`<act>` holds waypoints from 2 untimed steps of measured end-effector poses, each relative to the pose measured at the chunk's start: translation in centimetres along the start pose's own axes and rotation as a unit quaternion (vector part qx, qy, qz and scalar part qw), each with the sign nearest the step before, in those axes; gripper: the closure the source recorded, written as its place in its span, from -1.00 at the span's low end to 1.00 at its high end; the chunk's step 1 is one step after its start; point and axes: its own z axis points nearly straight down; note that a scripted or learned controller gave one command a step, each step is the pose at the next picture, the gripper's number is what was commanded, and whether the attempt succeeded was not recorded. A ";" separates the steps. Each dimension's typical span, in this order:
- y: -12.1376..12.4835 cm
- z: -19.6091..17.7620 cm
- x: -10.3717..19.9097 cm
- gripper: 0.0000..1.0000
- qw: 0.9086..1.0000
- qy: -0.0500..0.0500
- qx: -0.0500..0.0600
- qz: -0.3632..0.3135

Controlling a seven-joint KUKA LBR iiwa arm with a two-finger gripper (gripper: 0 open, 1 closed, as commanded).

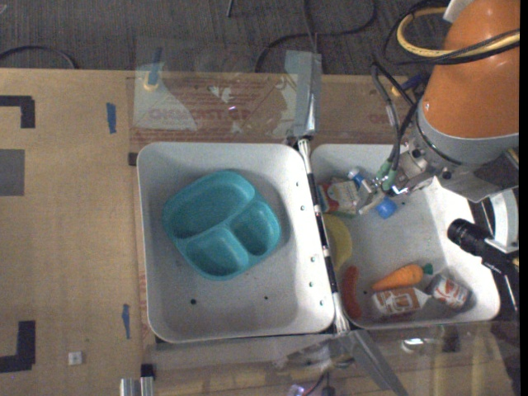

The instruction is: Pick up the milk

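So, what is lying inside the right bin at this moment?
The right bin holds a carrot, a bottle, a small can, a red sausage-like piece, something yellow and a carton by the gripper. The arm covers its far corner.

We see the milk, a small red-and-white carton, lying tipped on its side. It sits in the right bin's upper left corner.

Grey arm low from the right, tool down
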 end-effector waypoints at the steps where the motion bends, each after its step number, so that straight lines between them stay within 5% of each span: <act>1: 2.4 -2.5 -9.3 1.00 1.000 -0.001 -0.001 0.025; 2: -3.0 2.0 -7.6 1.00 0.999 0.000 0.000 -0.033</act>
